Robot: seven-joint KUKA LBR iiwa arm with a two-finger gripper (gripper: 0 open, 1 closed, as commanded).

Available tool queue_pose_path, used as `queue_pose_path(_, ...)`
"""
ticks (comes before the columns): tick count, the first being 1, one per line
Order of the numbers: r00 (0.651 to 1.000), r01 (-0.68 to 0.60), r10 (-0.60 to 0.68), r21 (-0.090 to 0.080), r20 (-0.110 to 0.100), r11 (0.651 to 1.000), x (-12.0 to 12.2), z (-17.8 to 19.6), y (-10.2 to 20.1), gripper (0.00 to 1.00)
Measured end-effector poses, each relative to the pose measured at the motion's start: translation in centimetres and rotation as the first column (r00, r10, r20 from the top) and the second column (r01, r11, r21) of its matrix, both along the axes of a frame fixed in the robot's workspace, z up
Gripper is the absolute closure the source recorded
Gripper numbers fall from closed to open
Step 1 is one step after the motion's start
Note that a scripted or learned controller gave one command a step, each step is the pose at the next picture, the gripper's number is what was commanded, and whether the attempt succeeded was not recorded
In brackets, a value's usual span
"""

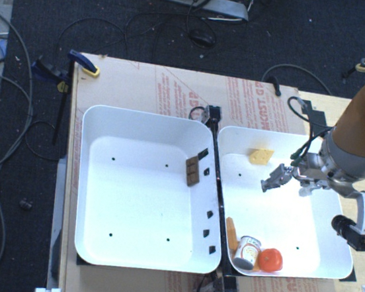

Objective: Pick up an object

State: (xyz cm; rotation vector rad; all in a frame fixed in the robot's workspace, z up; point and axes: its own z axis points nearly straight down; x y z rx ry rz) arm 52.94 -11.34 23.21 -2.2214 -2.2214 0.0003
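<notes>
We see a blue-and-yellow clamp at the cardboard-topped bench's far left corner, cables trailing across dark carpet beyond.

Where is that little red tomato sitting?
The tomato lies in the near corner of the right bin, beside a small can and a carrot, well below the pincer.
</notes>
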Motion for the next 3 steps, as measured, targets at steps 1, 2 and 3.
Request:
queue_pose_path(1, 1.0, -0.001, 0.001, 0.0, -0.002, 1.0, 4.6, -4.0, -0.4, 0.0)
queue_pose_path(2, 1.0, -0.001, 0.001, 0.0, 0.0, 1.0, 8.6, -3.9, -0.1, 0.0)
queue_pose_path(3, 1.0, -0.023, 0.023, 0.0, 0.0, 1.0, 6.3, -3.7, -0.8, 0.0)
